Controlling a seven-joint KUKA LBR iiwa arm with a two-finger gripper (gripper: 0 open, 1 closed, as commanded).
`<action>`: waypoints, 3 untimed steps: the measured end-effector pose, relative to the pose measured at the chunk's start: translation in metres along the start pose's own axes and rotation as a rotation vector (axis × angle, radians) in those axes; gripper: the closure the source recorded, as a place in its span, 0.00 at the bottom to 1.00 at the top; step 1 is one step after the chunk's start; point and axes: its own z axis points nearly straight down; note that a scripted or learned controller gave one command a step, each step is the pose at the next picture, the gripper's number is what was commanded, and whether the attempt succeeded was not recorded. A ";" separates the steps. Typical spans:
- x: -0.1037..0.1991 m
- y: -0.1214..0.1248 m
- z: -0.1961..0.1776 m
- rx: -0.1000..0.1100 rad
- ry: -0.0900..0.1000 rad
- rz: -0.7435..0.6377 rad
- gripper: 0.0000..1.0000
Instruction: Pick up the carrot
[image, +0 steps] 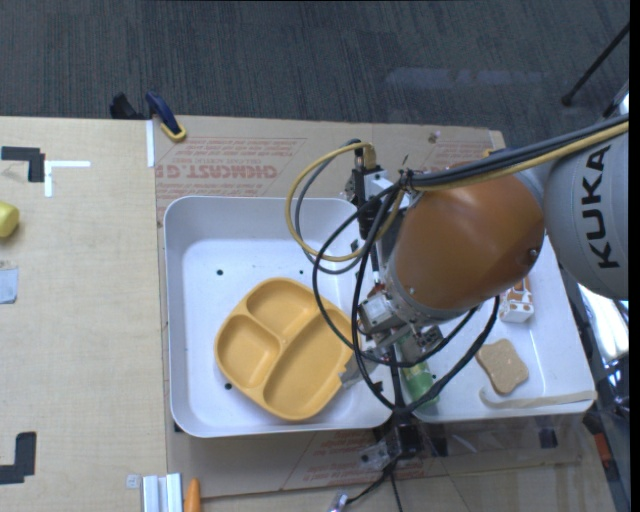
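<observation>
Bench: pale wooden board (80, 350), smooth and matt. A sheet of brown cardboard with red print (230, 165) lies under the bins.

Bins: 2, shallow white plastic with rounded corners, side by side. The left bin (190, 300) has a glossy floor with a few dark specks. The arm largely covers the right bin (560, 350).

Left bin contents: 1 mustard-yellow plastic divided plate (280, 345), rounded, with three compartments, lying flat and turned at an angle, towards the near right of the bin.

Right bin contents, as far as visible:
- 1 tan toast-shaped slice (502, 365), flat with a matt surface.
- 1 small white block with orange marks (517, 300), just beyond the slice. Its kind is unclear.
- 1 long, thin beige strip (535, 401) along the near wall.
- 1 green, glossy item (418, 384), partly hidden below the wrist. Its shape cannot be told.

Arm: grey casing with a smooth, rounded orange band (465, 240), over the seam between the bins. Black cables and 1 yellow cable (300, 200) loop around it. The metal gripper (403, 352) hangs beneath, just above the green item.

Claw state: cannot tell, since the wrist and cables hide it. Nothing can be seen in its grasp.

Carrot: position cannot be told.

Off the bins: 1 blue and yellow clamp (165, 115) at the far edge of the board, and 1 yellow rounded object (6, 220) at the left edge.
</observation>
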 end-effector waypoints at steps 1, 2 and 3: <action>0.045 -0.034 -0.014 0.001 0.000 -0.288 0.00; 0.001 -0.029 0.049 0.012 0.053 -0.398 0.00; 0.019 -0.035 0.033 0.022 0.082 -0.372 1.00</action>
